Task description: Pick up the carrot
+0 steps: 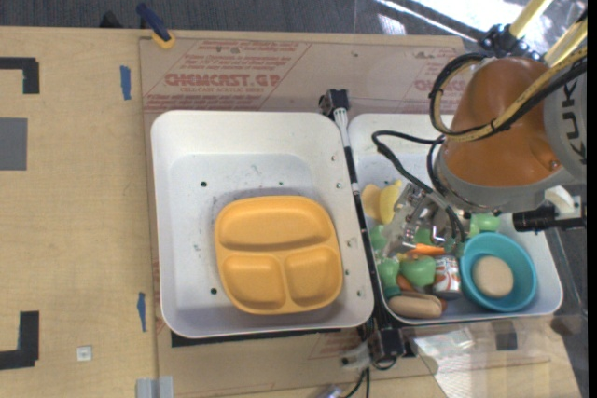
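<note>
The hand (422, 233) hovers low over the carrot (430, 250) at the right bin's (550, 298) six o'clock, its grip unreadable, nothing lifted yet.

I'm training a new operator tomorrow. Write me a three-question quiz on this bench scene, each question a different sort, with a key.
1. True or false: the yellow divided plate lies in the left bin.
2. Multiple choice: the egg sits in A) a blue bowl, B) the yellow plate, C) bare bin floor.
3. Fill in: the gripper is over the ____ bin, close above the carrot.

Key: 1 true; 2 A; 3 right.
</note>
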Motion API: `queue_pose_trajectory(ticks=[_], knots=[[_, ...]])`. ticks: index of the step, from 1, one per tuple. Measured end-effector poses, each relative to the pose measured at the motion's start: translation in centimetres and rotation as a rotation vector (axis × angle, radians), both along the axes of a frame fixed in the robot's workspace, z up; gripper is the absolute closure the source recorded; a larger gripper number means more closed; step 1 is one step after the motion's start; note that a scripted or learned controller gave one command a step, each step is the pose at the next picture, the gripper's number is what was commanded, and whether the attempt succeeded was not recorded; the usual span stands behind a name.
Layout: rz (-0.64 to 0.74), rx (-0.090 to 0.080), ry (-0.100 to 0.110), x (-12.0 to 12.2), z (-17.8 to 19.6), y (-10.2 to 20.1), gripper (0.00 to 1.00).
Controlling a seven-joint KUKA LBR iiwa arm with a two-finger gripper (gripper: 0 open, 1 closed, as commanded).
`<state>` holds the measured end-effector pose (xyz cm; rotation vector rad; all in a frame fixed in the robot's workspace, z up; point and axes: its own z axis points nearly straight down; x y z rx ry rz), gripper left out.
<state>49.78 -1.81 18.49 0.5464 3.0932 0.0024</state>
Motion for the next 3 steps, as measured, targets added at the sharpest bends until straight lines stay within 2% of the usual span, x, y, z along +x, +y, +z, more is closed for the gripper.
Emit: queue_pose_trajectory(ticks=[1,2,3], knots=[[0.205,-0.004,-0.001,0.6,-2.1,-7.9,1.0],[0.21,-0.001,-0.003,0.7,-2.0,-7.6,0.0],[0.17,-0.004,-0.017,5.7,-8.5,-9.3,0.0]])
